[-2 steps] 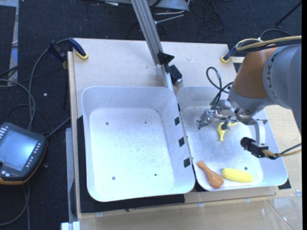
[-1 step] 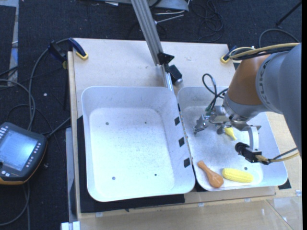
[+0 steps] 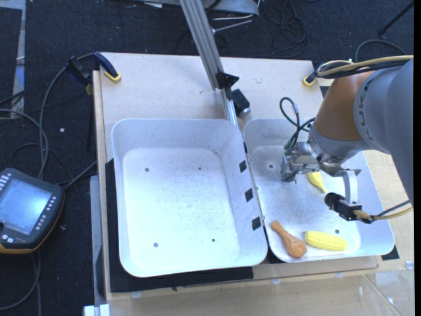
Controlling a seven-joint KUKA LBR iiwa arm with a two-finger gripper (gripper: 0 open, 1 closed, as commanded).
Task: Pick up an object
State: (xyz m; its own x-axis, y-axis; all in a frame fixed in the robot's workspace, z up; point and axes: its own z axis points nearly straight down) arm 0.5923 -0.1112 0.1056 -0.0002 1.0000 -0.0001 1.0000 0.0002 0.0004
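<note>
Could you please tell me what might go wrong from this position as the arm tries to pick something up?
1. The gripper sits low over bare bin floor in the right bin, beside a small yellow piece, so it may close on nothing.
2. The corn cob and orange spoon lie against the near wall, awkward for a grasp.

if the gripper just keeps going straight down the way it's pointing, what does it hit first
Probably the bare floor of the right bin. The gripper points down over it, left of a yellow piece; depth is unclear.
</note>
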